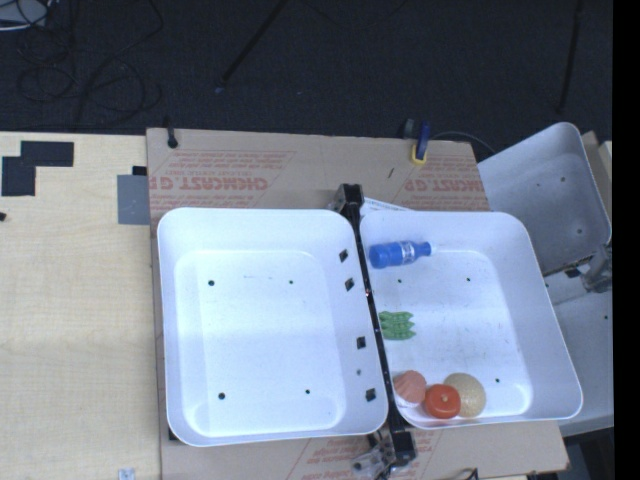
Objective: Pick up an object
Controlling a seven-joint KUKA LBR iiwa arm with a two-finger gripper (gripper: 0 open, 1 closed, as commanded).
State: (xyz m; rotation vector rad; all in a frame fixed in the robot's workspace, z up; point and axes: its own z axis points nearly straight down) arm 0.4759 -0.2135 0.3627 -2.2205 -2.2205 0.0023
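Crowding right bin's (540, 298) near corner: tomato (442, 401) btwn two pale rounds; hand state can't tell.

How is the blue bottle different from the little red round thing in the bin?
The blue plastic bottle is long and lies on its side; the small red round object is short and squat. The bottle sits alone near the far wall of the right white bin; the red one sits in the near corner, crowded between a pinkish round piece and a pale tan round piece. Both are in the same bin.
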